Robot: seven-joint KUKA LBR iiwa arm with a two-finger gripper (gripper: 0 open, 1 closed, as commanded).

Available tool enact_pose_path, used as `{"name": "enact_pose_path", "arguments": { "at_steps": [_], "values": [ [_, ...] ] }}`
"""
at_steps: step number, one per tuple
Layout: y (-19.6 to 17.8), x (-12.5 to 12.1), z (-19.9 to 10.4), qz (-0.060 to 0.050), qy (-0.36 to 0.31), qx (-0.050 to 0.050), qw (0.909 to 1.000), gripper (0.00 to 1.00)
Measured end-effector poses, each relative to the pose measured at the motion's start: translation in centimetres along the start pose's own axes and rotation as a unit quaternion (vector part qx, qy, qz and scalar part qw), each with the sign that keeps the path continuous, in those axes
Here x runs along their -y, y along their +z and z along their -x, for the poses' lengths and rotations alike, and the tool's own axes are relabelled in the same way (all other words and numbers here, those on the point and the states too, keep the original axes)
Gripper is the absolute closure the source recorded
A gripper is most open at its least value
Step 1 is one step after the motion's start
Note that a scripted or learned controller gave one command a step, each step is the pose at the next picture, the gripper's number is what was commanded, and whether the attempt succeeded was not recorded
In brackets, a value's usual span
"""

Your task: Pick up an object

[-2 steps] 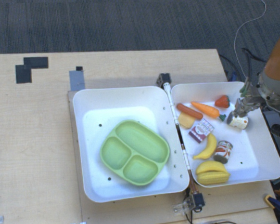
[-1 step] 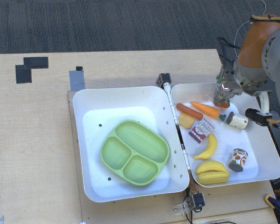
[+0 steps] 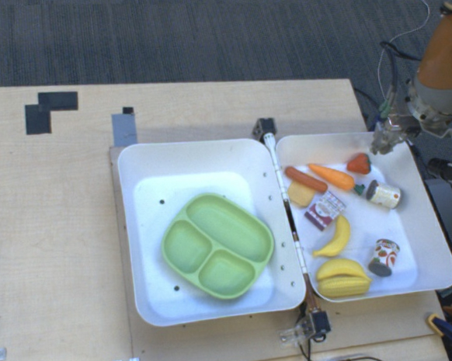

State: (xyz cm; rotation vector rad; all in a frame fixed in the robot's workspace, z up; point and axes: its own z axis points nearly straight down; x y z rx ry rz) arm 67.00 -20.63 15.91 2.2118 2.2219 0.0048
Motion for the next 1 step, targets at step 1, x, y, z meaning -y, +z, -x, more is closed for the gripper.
{"name": "enact_pose_path", "arguments": {
  "at_steps": [1],
  "values": [
    [0.06, 0.0, -0.08, -0.001, 0.0, 0.0, 1.0, 0.0]
  ]
}}
